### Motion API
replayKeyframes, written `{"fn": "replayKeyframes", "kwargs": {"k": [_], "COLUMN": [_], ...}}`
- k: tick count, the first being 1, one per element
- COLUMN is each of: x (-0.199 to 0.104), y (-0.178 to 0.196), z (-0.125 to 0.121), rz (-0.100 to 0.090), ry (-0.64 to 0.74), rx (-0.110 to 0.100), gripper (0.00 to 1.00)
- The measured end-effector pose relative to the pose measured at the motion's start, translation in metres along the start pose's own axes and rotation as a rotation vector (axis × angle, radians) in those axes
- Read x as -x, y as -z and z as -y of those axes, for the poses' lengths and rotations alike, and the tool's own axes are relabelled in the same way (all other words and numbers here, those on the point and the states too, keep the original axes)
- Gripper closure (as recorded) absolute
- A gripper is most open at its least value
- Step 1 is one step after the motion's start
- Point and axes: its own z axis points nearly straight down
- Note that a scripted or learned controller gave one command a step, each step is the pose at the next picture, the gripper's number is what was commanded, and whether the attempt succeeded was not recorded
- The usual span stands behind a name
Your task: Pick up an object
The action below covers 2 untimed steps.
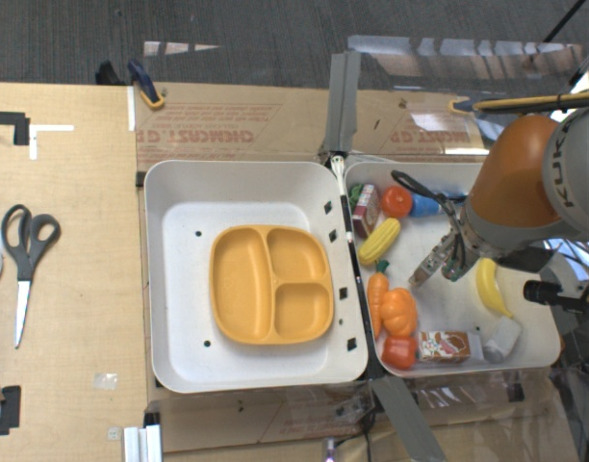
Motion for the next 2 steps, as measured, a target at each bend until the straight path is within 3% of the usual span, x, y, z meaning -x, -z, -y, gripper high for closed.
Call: {"fn": "replayKeyframes", "kwargs": {"k": [1,2], "x": [0.044,0.034], "y": [-0.005,0.099], "z": [0.063,-0.014], "rz": [0.003,0.003], "ry": [0.242,0.098], "rx": [0.002,0.002], "gripper": [1.0,1.0]}}
